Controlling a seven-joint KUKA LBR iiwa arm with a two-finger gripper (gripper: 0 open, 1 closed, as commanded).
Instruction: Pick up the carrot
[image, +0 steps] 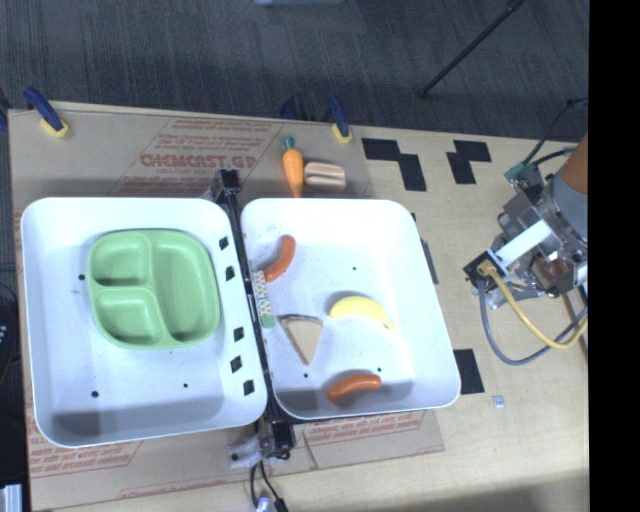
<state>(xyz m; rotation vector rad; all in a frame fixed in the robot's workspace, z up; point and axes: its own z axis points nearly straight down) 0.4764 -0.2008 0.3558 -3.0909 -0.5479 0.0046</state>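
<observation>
Lying outside both bins, the carrot (292, 170) rests on the cardboard-covered surface (400, 470) just beyond the far rim of the right bin (430, 330), its green top pointing away from the bin. Touching or just beside it on the right sits a small tan-and-pink layered block (325, 176). A blue clamp (340, 120) grips the far edge of the surface near the carrot, and another blue clamp (45, 112) holds the far left corner.

The right bin holds four things: an orange-red sausage (280, 257) near its far left corner, a yellow banana-shaped piece (360, 310) around the middle, a tan wedge (303, 338) just left of that, and a second orange-red sausage (353, 385) against the near wall. The left bin (50, 380) carries a light green divided plate (155, 288) with three compartments.

The tool (515, 262) hangs over the bare surface at the right, well apart from the carrot and outside the right bin, with yellow and grey cables looping beneath it. Whether it is open or closed I cannot tell from this angle; nothing is visibly held in it.
</observation>
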